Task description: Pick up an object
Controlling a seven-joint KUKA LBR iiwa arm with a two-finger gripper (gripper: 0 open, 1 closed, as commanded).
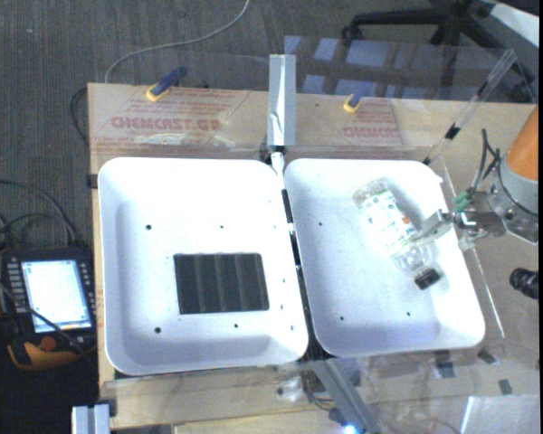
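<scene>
**Right bin: bottle and gripper, up close**

So the clear plastic bottle (pixel 395 227) lies on its side in the right bin (pixel 344 269), tilted diagonally, over toward the far right part of it. The gripper (pixel 429 251) sits right at the bottle's lower end, coming in from the right with the orange-banded arm (pixel 516 183) behind it. Honestly can't tell whether it's got the bottle or what state it's in, too small and cluttered there. Over in the left bin (pixel 136 197) a dark ribbed rectangular block (pixel 222 282) lies flat near the middle.
</scene>
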